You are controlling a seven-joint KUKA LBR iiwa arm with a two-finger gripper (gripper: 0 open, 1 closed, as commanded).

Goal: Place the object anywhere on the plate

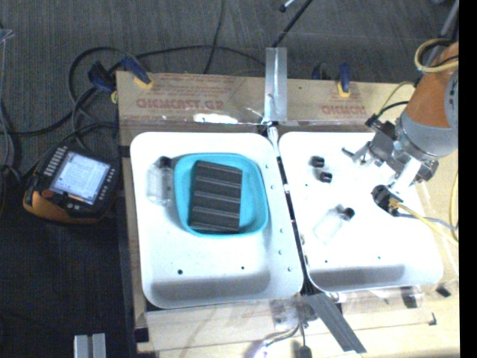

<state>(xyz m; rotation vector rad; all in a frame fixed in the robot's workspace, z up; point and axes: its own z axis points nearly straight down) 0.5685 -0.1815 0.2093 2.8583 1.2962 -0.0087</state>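
Presently, the gripper (367, 154) is being held over the far right part of the right bin (417, 263). Nothing is being seen carried in it, and whether it is released or clenched cannot be told from this slant. The turquoise plate (256, 200) is lying in the left bin (216, 278), and most of its middle is being taken up by a dark ribbed block (216, 196). A capped vial (159, 177) is lying just beside the plate's left rim, on the bin floor.

In the right bin, a clear vial (332, 222) is lying on its side near the middle, apart from the gripper. Two small black pieces (317, 161) are sitting close together toward the far left corner.

The step in hand is being judged as the pick, not yet made. The object to be placed is being taken to be the clear vial in the right bin, though this cannot be settled from the view. For the next move, the gripper is being called on to be lowered over that vial and lined up across its narrow body. After that, a carry over the wall between the bins is being called for, with a release onto the bare turquoise margin or on top of the block.
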